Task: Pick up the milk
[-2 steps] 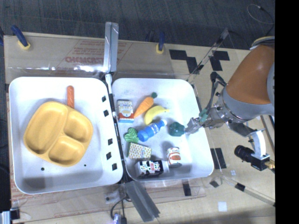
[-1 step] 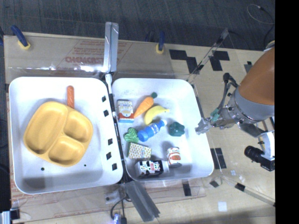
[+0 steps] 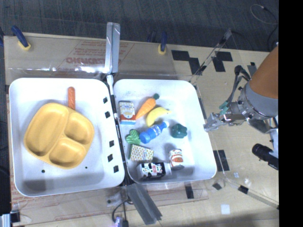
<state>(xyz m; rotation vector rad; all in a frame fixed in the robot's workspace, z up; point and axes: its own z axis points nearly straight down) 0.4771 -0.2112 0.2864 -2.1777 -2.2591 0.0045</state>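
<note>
Tool (image 3: pixel 214 123) just outside the right bin's (image 3: pixel 201 103) rim, holding nothing visible, finger spread indiscernible; milk (image 3: pixel 152 170) inside.

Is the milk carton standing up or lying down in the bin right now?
Lying down. The milk carton rests on its side near the right bin's front wall, its black-and-white cow-print face turned up. The gripper sits outside the bin.

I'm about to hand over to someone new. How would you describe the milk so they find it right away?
Start at the right-hand white bin and go to its near edge, at the bottom of the picture. The milk lies there on its side, left of a small orange-labelled jar and just below a patterned green-and-white packet. It is the only item with black-and-white cow patches.
</note>
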